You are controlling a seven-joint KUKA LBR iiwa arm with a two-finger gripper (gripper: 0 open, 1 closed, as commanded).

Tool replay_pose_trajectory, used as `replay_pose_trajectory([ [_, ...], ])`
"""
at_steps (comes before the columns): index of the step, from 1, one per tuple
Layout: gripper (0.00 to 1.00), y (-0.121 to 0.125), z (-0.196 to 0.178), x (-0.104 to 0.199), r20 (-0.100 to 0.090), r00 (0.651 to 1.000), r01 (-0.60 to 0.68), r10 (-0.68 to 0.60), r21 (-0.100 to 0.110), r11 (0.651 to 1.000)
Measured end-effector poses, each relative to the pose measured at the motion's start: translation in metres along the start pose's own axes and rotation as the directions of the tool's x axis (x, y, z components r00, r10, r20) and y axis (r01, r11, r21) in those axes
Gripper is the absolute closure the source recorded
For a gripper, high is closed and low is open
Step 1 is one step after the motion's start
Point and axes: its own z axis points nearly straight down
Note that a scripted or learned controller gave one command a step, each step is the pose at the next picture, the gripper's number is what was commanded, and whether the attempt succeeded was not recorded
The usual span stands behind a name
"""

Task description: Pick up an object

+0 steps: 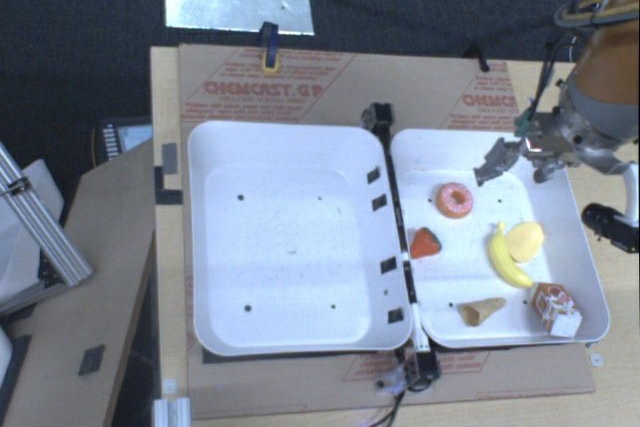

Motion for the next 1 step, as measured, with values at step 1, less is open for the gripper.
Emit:
replay_pose_trajectory([
  [1, 0.0, -0.0012, 0.0357, 0.0493, -0.002, 1.0, 0.006, -0.006, 0.001, 1.0],
])
